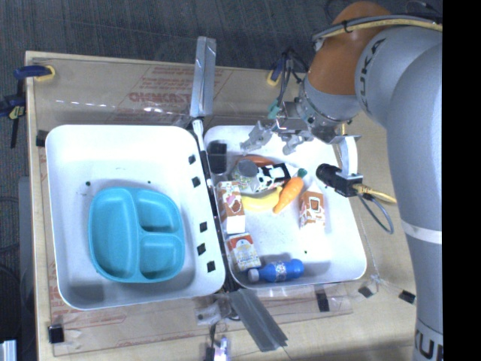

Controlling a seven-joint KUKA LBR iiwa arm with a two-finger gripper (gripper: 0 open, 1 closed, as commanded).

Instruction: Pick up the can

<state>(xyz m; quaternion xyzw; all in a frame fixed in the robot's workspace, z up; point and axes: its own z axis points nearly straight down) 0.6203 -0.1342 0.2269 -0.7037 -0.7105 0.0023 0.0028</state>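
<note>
The can point(245, 173) appears as a small grey round top lying in the far left part of the right bin point(353, 239). A black-and-white patterned item point(272, 174) partly crowds it on its right. My gripper point(275, 138) hangs over the far end of that bin, just beyond and slightly right of the can. Its two fingers point(257, 136) are spread open and hold nothing. The can sits apart from them.
Around the can lie a carrot point(289, 194), a banana point(259, 201), three snack cartons point(231, 200) point(312, 209) point(244, 251), a blue bottle point(279, 270) and a black block point(218, 157). A blue divided plate point(137, 234) sits in the left bin point(68, 149).
</note>
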